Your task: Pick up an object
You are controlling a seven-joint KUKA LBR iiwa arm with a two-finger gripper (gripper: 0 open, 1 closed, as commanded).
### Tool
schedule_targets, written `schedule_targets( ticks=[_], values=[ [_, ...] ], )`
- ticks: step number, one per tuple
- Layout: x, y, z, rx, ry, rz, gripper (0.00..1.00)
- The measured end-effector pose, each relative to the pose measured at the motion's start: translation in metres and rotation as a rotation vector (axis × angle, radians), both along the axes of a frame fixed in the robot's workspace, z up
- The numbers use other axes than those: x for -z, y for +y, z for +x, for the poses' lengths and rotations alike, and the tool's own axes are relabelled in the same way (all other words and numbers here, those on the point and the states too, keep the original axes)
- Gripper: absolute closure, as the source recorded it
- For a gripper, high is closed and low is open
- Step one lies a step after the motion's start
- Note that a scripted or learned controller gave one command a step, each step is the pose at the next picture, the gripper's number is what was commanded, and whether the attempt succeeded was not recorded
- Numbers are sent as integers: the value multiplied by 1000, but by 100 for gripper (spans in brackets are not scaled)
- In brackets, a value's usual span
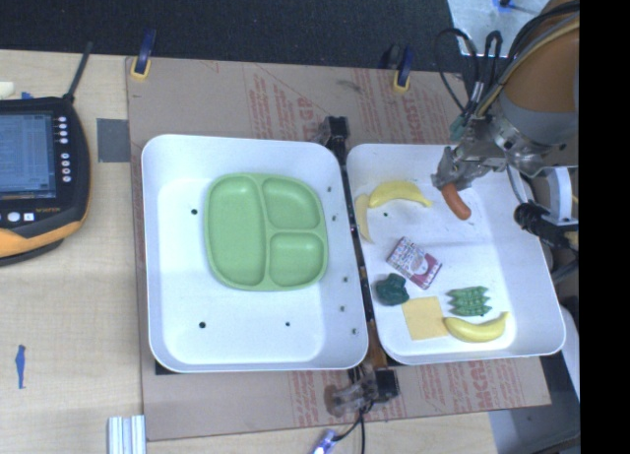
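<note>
My gripper hangs over the far part of the right bin. An orange sausage lies slanted right at its tip, its upper end under the gripper. Left of it lies a yellow banana. Nearer the front are a red-and-white packet, a dark green broccoli piece, a yellow cheese square, a green bumpy vegetable and a second banana.
The left bin holds a green divided plate. A teach pendant lies on the bench at far left. Blue clamps pin the cardboard at the back. Cables trail from the arm at right.
</note>
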State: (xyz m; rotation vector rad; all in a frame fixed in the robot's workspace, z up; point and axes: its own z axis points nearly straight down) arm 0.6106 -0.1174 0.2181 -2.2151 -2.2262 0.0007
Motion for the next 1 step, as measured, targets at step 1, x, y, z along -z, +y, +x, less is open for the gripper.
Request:
schedule_targets(
  ticks=[1],
  values=[
    [-21, 59, -28, -1, 4, -1, 100]
  ],
)
